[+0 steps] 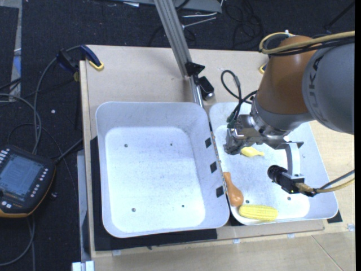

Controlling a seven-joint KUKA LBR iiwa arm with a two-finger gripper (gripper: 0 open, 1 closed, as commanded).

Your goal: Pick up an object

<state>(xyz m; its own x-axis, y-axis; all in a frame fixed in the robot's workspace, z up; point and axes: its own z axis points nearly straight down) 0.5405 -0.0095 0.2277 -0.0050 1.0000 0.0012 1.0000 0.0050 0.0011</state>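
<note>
My gripper (236,145) hangs low over the left part of the right bin (322,203), under the grey and orange wrist. A small pale yellow object (252,152) lies just to its right, partly covered by the wrist. An orange-brown gourd-shaped object (233,192) rests against the bin's left wall, below the gripper. A yellow corn cob (259,212) lies along the bin's front edge. Nothing shows between the fingers.
The left bin (152,168) sits beside the right one, with a row of black clips (214,165) along the shared edge. A slanted metal rail (177,38) rises behind the bins. A black fitting (282,178) on the arm hangs over the right bin.
</note>
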